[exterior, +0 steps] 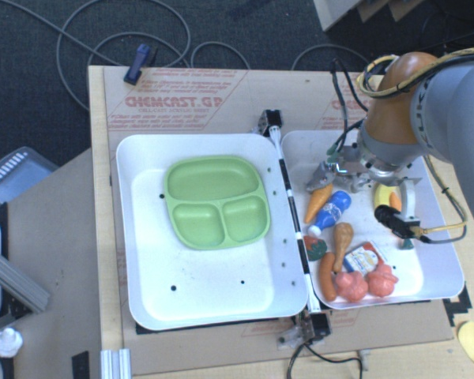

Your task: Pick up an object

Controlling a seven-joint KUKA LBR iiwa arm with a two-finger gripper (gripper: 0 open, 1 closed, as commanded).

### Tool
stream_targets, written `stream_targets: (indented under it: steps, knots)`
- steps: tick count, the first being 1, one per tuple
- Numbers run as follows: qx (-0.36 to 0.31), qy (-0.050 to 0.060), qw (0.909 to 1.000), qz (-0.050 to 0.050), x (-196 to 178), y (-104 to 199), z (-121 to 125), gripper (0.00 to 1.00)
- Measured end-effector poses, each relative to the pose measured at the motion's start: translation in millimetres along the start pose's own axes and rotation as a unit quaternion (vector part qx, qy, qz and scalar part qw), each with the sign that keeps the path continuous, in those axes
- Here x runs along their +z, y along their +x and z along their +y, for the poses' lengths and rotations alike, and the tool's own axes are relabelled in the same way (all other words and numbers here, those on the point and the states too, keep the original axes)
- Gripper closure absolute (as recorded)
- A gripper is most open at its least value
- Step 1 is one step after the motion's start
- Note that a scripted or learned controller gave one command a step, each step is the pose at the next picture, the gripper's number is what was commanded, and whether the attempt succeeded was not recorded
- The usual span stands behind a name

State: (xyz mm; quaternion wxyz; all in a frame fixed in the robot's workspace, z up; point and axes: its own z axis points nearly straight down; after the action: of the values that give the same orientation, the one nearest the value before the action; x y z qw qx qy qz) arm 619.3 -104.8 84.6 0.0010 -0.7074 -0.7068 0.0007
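The hand (355,168) hangs low over the right bin's (446,279) twelve o'clock end, just above the carrot (317,204), probably to grab it; its grip I cannot tell

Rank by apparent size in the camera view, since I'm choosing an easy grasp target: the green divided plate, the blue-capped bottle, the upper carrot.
1. Green divided plate, by far the largest.
2. and 3. Upper carrot and blue-capped bottle look similar; I won't rank them.
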Motion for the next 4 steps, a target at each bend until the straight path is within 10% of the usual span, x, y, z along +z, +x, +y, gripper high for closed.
stream_targets:
  steps: [3, 4]
  knots:
    - [-0.001, -0.002, 1.0, -0.001, 0.1, 14.0, 2.0, 0.0]
    - [0.0, -0.003, 1.0, -0.001, -9.9, 13.9, 2.3, 1.0]
